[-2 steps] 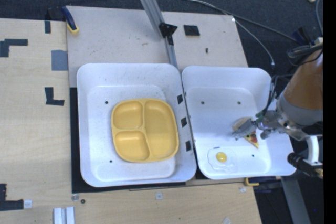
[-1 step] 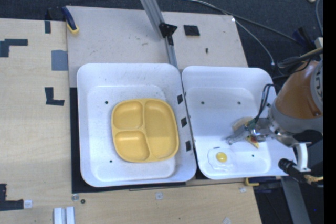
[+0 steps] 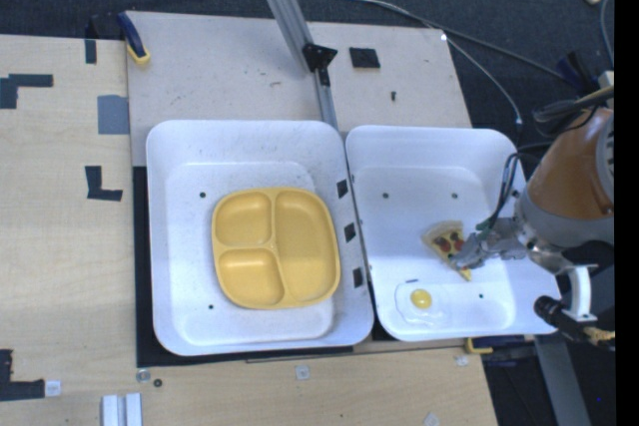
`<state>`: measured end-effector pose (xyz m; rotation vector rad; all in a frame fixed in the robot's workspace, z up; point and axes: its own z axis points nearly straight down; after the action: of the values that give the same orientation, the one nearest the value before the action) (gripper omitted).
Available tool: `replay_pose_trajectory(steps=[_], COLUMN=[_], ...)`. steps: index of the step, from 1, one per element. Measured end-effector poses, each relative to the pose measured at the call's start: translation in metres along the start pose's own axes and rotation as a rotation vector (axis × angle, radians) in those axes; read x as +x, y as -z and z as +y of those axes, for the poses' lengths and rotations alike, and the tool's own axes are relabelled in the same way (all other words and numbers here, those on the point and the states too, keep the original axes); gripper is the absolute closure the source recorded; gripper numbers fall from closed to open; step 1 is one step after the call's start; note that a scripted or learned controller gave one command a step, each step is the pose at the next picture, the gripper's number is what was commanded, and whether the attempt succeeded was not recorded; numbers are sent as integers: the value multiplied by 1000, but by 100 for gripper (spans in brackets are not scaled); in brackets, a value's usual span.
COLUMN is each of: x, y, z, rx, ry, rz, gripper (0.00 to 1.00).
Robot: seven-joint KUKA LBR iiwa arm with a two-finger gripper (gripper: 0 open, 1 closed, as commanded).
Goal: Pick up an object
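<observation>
In the right bin (image 3: 399, 155) lie two toy foods: a pizza slice (image 3: 442, 240) near the middle right and a fried egg (image 3: 419, 299) near the front wall. My gripper (image 3: 465, 259) reaches in from the right and sits low at the pizza slice's right edge, touching or just over it. Nothing shows between its tips. The orange band of the arm (image 3: 571, 177) rises behind it at the bin's right wall.
The left bin (image 3: 170, 214) holds a yellow divided plate (image 3: 276, 246). A metal post (image 3: 290, 5) slants down to the seam between the bins. Cables run over the dark floor behind the bench.
</observation>
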<state>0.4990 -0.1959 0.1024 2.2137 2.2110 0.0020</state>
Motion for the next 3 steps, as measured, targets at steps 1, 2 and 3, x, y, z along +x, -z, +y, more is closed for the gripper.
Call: replay_pose_trajectory(steps=[1,2,3], x=[-4,-8,-8], y=[47,109,143], z=[9,9,10], rx=[8,6,7], ry=[3,2,3], rz=[7,6,7], gripper=[100,100,100])
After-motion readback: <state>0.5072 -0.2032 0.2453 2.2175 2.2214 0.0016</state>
